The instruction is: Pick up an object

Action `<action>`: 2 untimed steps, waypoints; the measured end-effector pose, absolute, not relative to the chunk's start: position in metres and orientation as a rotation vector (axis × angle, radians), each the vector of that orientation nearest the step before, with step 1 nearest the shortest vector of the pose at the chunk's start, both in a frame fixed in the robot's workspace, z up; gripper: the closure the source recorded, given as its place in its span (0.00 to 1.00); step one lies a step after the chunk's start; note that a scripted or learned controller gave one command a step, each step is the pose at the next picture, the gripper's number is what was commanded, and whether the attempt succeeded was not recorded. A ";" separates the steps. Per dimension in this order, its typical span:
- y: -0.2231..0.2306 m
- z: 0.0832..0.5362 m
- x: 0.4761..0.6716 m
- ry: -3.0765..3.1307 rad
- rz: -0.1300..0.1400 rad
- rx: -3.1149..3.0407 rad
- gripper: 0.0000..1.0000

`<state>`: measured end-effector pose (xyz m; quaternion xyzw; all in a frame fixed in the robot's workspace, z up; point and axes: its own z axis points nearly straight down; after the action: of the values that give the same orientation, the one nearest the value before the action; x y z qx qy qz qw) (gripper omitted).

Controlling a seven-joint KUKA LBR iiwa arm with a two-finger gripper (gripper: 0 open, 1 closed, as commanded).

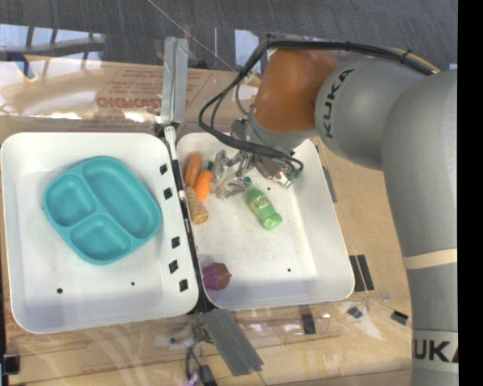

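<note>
While the claw [235,175] is hanging beside the carrot [203,182] and green bottle [262,207], I cannot tell whether it is gripping anything.

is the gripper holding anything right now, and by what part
Cannot be told. The metal two-finger gripper is low in the right white bin, between the orange carrot and the green plastic bottle, with nothing visibly between its fingers.

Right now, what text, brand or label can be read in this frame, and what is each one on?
"KUKA", dark letters on the grey arm just below its orange band.
"KUK", cut off by the frame edge, low on the arm's base.
Red print on the cardboard sheet behind the bins: too blurred to read.
Green bottle: no readable label.
</note>
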<state>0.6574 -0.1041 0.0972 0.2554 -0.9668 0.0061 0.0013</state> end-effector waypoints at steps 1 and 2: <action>-0.103 0.097 0.657 -3.030 0.020 0.821 1.00; -0.104 0.097 0.658 -3.016 0.018 0.876 1.00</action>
<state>0.6581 -0.1037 0.0973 0.2790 -0.9603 0.0058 0.0003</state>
